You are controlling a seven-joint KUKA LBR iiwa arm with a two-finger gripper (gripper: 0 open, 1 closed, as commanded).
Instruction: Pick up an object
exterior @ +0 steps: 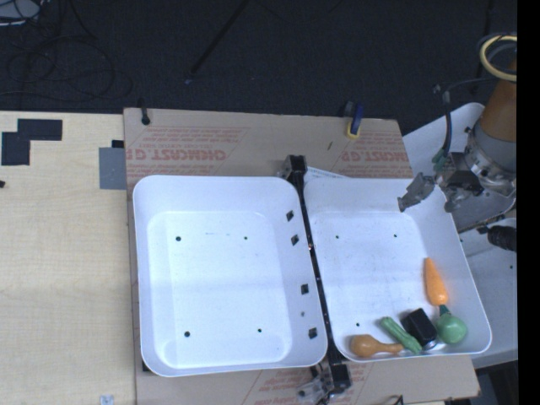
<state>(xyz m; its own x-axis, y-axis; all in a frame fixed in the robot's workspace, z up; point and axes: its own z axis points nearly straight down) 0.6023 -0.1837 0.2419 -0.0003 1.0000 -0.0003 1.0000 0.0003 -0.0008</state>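
Several small objects lie in the near right corner of the right bin (pixel 371 226): an orange carrot-shaped piece (pixel 435 282), a green round-ended piece (pixel 452 328), a black block (pixel 419 326), a green stick (pixel 398 333) and a tan gourd-shaped piece (pixel 375 345). My gripper (pixel 434 197) hangs over the bin's far right rim, well behind the objects. It is open, with nothing between its fingers (pixel 414 193).
The left bin (pixel 152 226) sits beside the right one, with a black clamp strip (pixel 305 260) along their shared edge. Both rest on a cardboard sheet (pixel 219 146). A blue clip (pixel 355 121) stands at the cardboard's far edge. Cables trail by the arm.
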